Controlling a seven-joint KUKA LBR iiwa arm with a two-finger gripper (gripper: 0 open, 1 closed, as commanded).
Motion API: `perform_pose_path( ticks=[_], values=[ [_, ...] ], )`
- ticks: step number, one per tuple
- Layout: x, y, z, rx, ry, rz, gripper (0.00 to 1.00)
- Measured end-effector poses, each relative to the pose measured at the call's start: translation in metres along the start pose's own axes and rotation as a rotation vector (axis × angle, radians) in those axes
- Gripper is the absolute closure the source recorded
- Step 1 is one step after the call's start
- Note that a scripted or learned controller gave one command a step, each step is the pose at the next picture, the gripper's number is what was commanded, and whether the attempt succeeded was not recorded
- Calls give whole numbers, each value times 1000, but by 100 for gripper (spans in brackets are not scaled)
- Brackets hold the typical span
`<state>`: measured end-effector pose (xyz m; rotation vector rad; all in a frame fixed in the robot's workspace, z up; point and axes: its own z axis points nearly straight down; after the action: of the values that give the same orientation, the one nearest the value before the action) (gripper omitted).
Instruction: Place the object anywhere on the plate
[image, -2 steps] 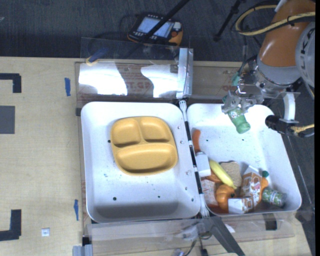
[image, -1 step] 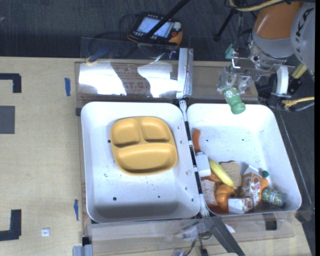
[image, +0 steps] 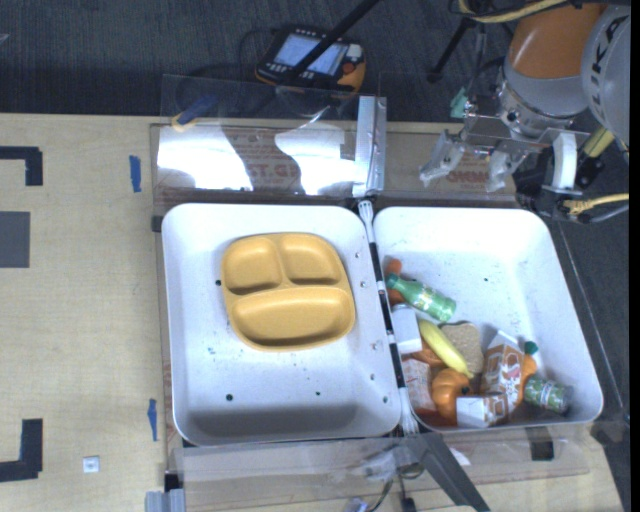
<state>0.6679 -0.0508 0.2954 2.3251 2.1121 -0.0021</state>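
My claw (image: 466, 172) hung above back rim of right bin (image: 520, 222), fingers spread, nothing between them. Step in hand: reach, before any pick. Task's things lay below and toward front of me: toy food heap, banana (image: 447, 344), green bottle (image: 421, 297), orange (image: 449, 383), packets. Yellow plate (image: 287, 290) sat to my left, in left bin (image: 190, 300), bare. Next move, as I judged: descend onto one loose piece, likely bottle; crowding risked bad grip.

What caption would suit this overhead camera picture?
Gripper open above the right bin's far rim; toy food piled inside, yellow plate bare in the left bin.
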Motion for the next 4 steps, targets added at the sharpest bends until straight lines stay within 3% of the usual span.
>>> perform_pose_path(
  ticks=[1,2,3,4],
  values=[
    [1,2,-9,-2,-2,-4,100],
    [3,3,-18,-5,-4,-8,100],
    [4,-26,-97,-2,-1,-107,100],
    [4,-31,35,6,0,393,100]
  ],
)
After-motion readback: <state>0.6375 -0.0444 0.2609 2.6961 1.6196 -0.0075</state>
